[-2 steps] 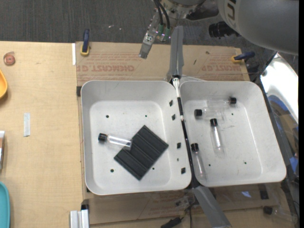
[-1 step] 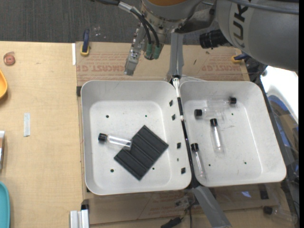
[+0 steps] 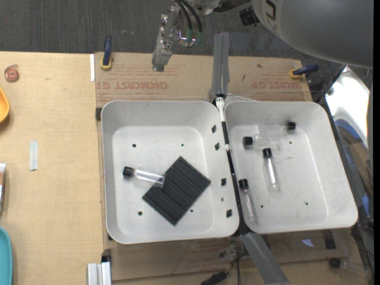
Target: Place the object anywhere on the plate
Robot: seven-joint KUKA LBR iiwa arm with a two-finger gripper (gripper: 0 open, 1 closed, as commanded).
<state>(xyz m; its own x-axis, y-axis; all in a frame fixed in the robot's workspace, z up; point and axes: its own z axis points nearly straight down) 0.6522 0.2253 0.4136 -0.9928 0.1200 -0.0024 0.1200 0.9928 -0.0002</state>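
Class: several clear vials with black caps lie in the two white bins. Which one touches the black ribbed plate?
The clear black-capped vial in the left white bin: its uncapped end meets the black ribbed plate. The other vials lie in the right bin.

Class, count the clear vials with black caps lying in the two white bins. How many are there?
4. One vial lies in the left bin beside the black plate. Three are in the right bin: upper, middle, and lower-left wall.

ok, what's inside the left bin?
The left bin holds a black ribbed plate and one clear vial with a black cap. The vial's far end touches the plate's edge. Anything under the plate is covered.
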